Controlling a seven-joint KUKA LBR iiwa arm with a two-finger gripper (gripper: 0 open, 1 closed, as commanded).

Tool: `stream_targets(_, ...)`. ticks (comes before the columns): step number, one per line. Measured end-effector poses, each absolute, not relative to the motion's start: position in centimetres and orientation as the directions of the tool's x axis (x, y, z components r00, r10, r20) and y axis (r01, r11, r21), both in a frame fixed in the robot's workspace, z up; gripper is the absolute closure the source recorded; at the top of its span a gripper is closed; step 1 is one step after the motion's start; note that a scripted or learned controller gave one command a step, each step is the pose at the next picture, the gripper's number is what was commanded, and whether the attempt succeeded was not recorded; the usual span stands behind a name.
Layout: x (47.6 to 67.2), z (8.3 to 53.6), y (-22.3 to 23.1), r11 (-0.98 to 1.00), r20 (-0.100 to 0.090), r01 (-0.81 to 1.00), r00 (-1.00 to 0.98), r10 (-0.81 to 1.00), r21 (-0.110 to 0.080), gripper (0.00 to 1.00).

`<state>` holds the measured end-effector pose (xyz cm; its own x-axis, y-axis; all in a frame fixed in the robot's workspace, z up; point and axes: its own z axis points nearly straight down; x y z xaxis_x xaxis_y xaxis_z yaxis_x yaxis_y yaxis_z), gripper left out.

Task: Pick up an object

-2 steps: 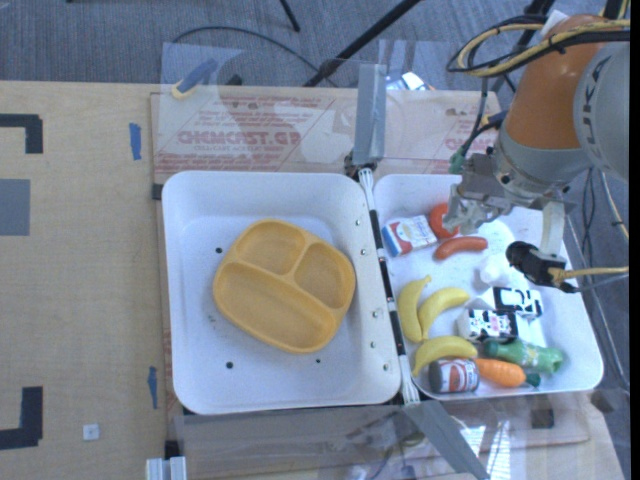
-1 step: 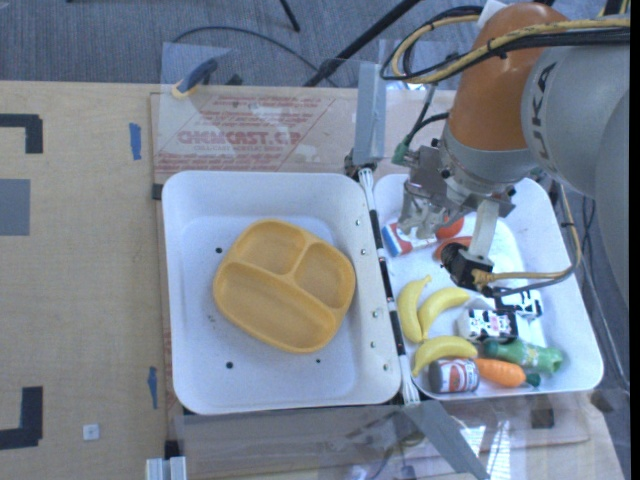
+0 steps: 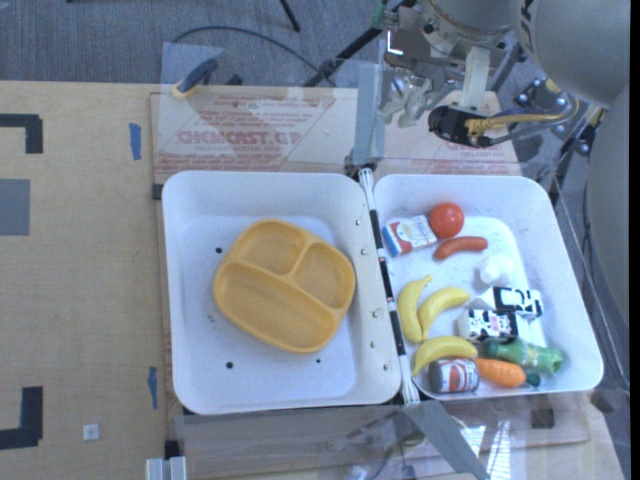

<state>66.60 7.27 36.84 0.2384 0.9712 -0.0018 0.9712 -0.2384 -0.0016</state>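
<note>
1. Right bin (image 3: 560,230): the landmark; white, shallow, its left rim touching the left bin (image 3: 190,268).
2. Gripper (image 3: 408,103): above the right bin's far-left corner, beyond the far rim and clear of the contents; nothing is between its fingers, and whether they are spread or closed cannot be told.
3. Tomato (image 3: 446,217) and sausage (image 3: 460,247): far part of the right bin, open floor toward the right rim.
4. Red-and-white carton (image 3: 410,234): near the left rim, just beside the tomato.
5. Three bananas (image 3: 441,306): along the left rim, middle to near.
6. Can (image 3: 455,376) and carrot (image 3: 498,372): against the near rim, crowded.
7. Cow-patterned pieces (image 3: 503,313) and green bottle (image 3: 522,352): near-right part, packed together.
8. Yellow divided plate (image 3: 284,284): in the left bin, bare floor all around it.
</note>
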Motion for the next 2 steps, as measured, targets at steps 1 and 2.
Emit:
stream_targets(1, 66.6, 37.7, 7.5, -0.233, -0.004, 0.973, 0.233, 0.973, -0.002, 1.0)
stream_targets(2, 66.5, 30.0, 15.2, -0.162, -0.002, 0.987, 0.162, 0.987, -0.005, 1.0)
